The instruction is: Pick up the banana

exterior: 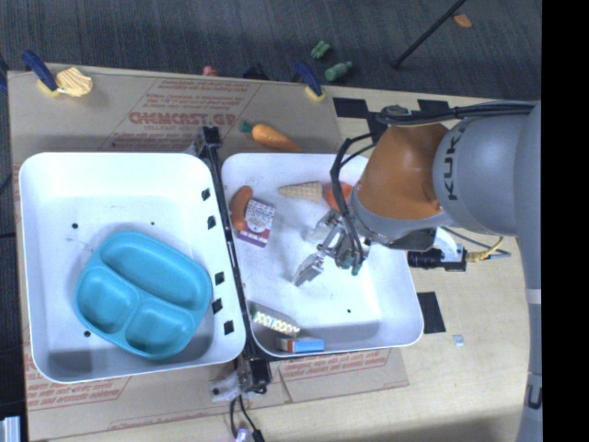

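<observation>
**A:** Start at the near rim. What lies there?

**B:** In the right bin [405, 325], against the near wall, lie a speckled packet [274, 321] and a small blue-and-red piece [301, 345], at about seven o'clock from the gripper [331, 251]. The gripper hangs over the middle of that bin. Its fingers [309, 269] look spread, with nothing between them.

**A:** And the banana?

**B:** I cannot tell where it is. Nothing on the open floor of the right bin has its shape. At nine to ten o'clock from the gripper are a small printed box [259, 221] and an orange-red sausage [241, 205], touching each other beside the dividing wall [225, 247]. At eleven o'clock an ice-cream cone [302, 191] lies with its long axis across the bin. The orange band [400, 173] covers the bin's far right corner, so something could lie under it.

**A:** The left bin?

**B:** The left bin [37, 247] holds a blue divided tray [138, 288], well apart from the gripper at nine o'clock.

**A:** Farther out?

**B:** A carrot [272, 137] lies on the cardboard just past the far rim. Far off at ten o'clock, a pale yellow lump [74, 83] sits beside a blue clamp. It is too small to name.

**A:** Room to move?

**B:** My judgement is that the bare floor under and at five o'clock from the gripper gives free descent. The dividing wall crowds anything at nine.
</observation>
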{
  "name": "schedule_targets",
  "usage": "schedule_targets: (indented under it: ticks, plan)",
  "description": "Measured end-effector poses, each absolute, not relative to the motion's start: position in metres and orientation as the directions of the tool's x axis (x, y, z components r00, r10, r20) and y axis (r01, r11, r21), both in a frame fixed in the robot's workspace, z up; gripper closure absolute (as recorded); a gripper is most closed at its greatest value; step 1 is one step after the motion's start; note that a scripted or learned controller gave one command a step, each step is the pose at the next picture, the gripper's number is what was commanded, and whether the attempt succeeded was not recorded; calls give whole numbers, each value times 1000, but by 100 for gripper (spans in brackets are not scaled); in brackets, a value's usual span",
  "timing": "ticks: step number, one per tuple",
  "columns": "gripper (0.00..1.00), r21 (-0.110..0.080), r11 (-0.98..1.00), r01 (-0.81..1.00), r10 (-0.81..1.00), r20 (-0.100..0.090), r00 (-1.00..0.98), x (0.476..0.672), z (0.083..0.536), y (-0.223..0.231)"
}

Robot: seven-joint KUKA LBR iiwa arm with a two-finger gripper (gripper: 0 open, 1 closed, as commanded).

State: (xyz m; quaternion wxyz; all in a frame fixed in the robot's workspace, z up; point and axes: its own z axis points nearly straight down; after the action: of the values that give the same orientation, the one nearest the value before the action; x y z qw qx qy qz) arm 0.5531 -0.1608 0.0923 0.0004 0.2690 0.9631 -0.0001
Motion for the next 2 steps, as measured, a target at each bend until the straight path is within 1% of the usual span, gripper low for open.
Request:
schedule_targets:
  ticks: [1, 2]
  plan:
    - [0, 0, 929, 370, 370, -2, -929, 646, 103, -110]
    - [0, -1, 997, -74, -74, -13, -997, 610, 97, -96]
